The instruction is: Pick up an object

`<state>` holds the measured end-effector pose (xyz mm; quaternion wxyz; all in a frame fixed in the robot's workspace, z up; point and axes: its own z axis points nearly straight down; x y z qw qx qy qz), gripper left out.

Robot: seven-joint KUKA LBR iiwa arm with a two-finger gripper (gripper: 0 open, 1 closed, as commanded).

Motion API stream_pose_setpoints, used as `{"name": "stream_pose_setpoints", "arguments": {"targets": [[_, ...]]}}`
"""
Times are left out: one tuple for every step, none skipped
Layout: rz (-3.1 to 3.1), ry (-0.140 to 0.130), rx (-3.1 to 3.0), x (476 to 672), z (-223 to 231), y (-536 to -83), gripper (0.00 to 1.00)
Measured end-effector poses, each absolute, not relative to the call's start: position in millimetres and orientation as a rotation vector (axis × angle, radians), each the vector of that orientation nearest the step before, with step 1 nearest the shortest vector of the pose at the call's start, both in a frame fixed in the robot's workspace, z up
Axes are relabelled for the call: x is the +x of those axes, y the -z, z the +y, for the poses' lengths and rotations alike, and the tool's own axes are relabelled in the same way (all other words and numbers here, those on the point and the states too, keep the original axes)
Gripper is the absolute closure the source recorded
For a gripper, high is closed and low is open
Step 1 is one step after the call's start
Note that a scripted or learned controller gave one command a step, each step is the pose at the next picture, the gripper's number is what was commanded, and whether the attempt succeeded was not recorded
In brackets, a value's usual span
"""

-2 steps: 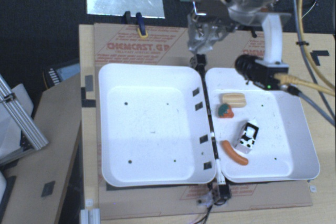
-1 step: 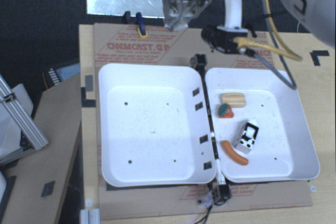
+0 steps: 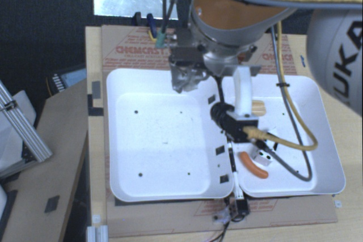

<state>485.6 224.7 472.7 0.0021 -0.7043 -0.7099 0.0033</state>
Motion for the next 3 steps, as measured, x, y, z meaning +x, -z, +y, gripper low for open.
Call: {"name": "stream_pose_setpoints", "arguments": {"targets": [[-2.23, 0.012, -2.216, 514.9, 235, -538, 1.0], [-2.232, 0.008, -2.212, 514.1, 235, -547, 1.0], [-2.235, 0.011, -2.209, 514.1, 235, -558, 1.0]]}}
